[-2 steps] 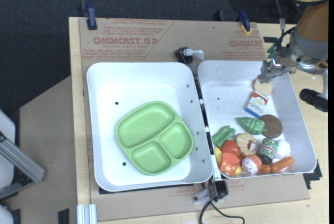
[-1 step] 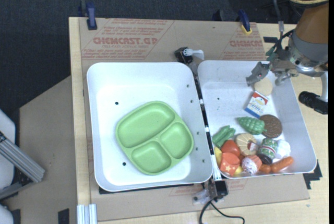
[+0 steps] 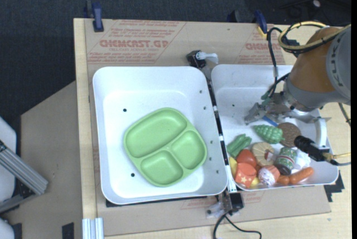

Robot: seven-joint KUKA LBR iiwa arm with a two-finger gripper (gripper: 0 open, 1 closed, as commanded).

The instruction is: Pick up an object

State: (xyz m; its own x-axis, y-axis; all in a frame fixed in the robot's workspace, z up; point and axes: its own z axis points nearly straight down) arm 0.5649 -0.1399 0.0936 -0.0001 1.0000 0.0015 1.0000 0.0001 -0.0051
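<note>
Your gripper (image 3: 257,113), whose state I cannot tell, sits low in the right bin (image 3: 240,77) beside the toy food (image 3: 268,162); probably light, hard, slippery; grip across a narrow middle.

Red "CHEMCAST GP" print repeats across the bench board (image 3: 139,43).

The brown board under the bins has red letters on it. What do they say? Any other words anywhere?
"CHEMCAST GP": big red letters on the brown board, left side; the last letters are unclear.
The same red print at the board's right: partly hidden, unreadable.
Small red lines around it: too small to read.
Nothing else readable.
</note>
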